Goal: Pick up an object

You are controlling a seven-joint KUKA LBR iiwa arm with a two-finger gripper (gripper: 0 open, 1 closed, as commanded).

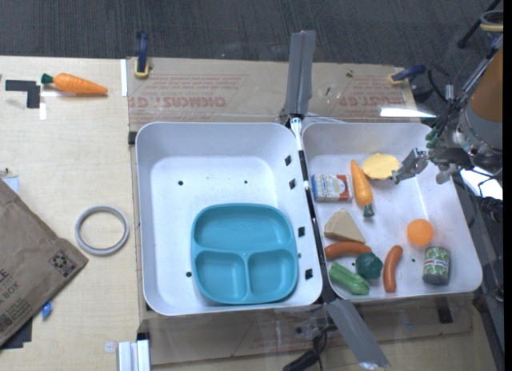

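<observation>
The gripper (418,160) hangs over the far right of the right bin (464,225); whether it is released or clenched cannot be told from here. The step in hand is the approach. Nearest candidate: a yellow piece (379,166) just left of the pincer, apparently untouched. An orange ball (420,233) lies nearer the viewer. Next move: descend, straddle the piece, then close.

I'm working at a lab test bench: two white bins (152,201) clamped on cardboard (216,93), toy food (360,225) scattered inside, tape roll (102,229) and cables (480,29) lying about.
</observation>
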